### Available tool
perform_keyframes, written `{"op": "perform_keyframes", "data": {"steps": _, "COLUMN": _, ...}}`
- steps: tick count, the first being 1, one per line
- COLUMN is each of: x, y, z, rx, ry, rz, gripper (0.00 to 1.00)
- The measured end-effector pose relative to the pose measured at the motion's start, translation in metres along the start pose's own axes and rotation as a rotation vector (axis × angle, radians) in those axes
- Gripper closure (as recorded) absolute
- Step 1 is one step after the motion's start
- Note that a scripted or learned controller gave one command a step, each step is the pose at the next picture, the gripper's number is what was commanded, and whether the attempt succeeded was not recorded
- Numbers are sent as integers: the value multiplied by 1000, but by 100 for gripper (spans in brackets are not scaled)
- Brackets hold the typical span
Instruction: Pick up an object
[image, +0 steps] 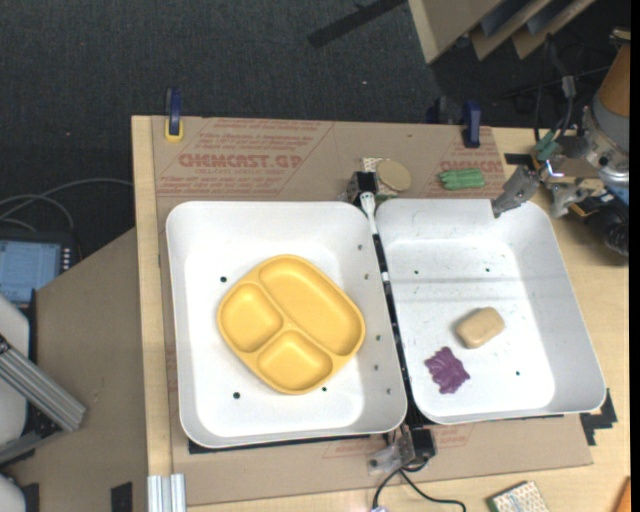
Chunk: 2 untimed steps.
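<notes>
Nearest you, in the right bin, you have two small candidates lying close together toward its near edge. The purple piece sits closest to the near rim; it looks low, lumpy and soft, probably light, and I'd judge it awkward to pinch because it lies almost flat on the floor of the bin. Just beyond it and slightly to the right lies the tan block, rounded and thicker, likely a light foam or wooden lump. It stands a little proud of the bin, so you would do best to close across its short sides, coming straight down over its middle. The two are near each other but not touching.

In the left bin the yellow divided plate lies flat in the middle, rotated at an angle. It looks stiff, smooth and broad, too wide to span; only its raised rim would offer a hold, and it may slip.

Farther back, the gripper hangs over the far right corner of the right bin, with nothing between its fingers. Whether it stands wide or narrow you cannot tell from here. The tan block lies well apart from it, toward the near edge and a little to the left. Beyond the bins, a green object rests on the bench.
</notes>
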<state>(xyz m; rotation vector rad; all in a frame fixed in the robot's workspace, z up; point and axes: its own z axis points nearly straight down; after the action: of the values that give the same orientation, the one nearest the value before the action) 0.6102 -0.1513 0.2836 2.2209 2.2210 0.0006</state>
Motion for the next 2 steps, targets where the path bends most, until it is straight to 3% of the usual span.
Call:
{"op": "perform_keyframes", "data": {"steps": 1, "x": 18, "y": -77, "z": 96, "rx": 16, "ry": 5, "rz": 2, "gripper": 0}}
{"op": "perform_keyframes", "data": {"steps": 2, "x": -2, "y": -90, "z": 203, "rx": 2, "ry": 1, "rz": 3, "gripper": 0}}
